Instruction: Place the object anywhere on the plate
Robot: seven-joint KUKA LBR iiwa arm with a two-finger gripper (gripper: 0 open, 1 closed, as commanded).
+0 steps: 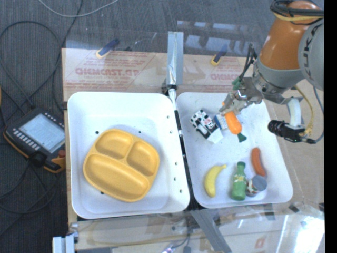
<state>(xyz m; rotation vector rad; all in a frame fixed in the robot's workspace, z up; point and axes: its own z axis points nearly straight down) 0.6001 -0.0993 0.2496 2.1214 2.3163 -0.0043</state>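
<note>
The claw (232,107) hangs in the upper part of the right bin (274,196), directly above the toy carrot (234,125). It seems to close around the carrot's upper end, though the slant makes that uncertain. Just left lies a black-and-white cow toy (202,123). The yellow plate (121,165) waits in the left bin (84,107), well apart, so a lift and carry across would follow.

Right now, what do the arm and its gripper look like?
The arm is grey with a rounded orange band above the wrist. Black cables loop over the band's top. The gripper is small, metallic grey.
</note>
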